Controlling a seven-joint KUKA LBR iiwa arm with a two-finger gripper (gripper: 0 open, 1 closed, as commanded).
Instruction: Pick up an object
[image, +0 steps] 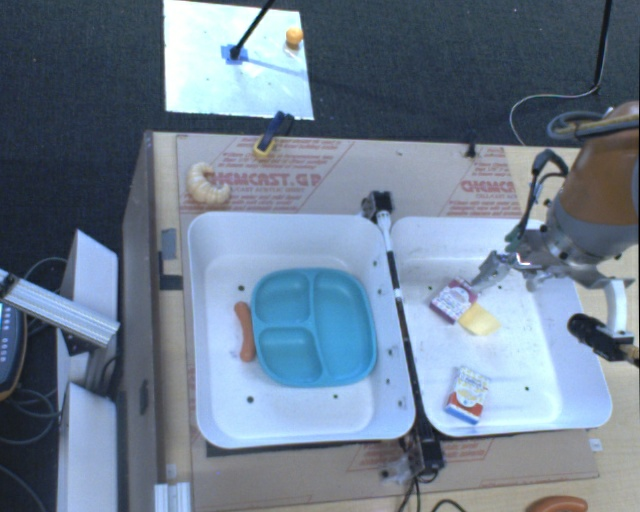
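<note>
You are seeing the left bin (215, 400) lying mid-frame, carrying a blue divided tray (313, 326) with a sausage (245, 331) sitting beside its left edge. The right bin (560, 395) is holding a red packet (453, 300) touching a yellow block (479, 320), and a small carton (467, 393) lower down. The gripper (497, 265) is hovering upper right, and you cannot tell how it stands.

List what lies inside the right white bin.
The right white bin holds a red-and-white packet, a yellow block touching it, and a small red-and-white carton. Anything under the arm is hidden.
</note>
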